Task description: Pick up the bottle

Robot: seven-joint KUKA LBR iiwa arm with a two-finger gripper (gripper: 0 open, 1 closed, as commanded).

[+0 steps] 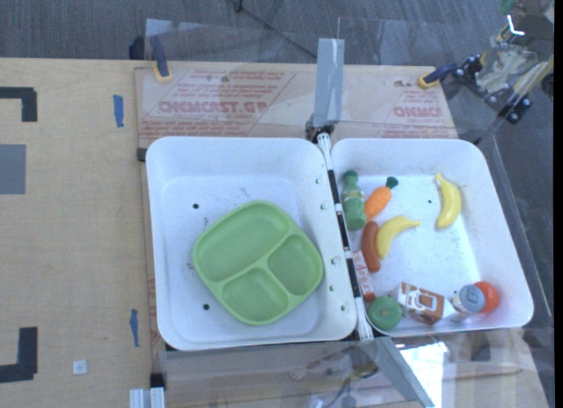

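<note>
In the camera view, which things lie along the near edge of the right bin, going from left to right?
Green round toy → small carton → orange-capped bottle on its side.

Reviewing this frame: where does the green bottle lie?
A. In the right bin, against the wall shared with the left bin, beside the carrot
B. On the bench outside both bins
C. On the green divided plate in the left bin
A. The green bottle lies at the right bin's left wall, with the carrot just beside it.
</note>
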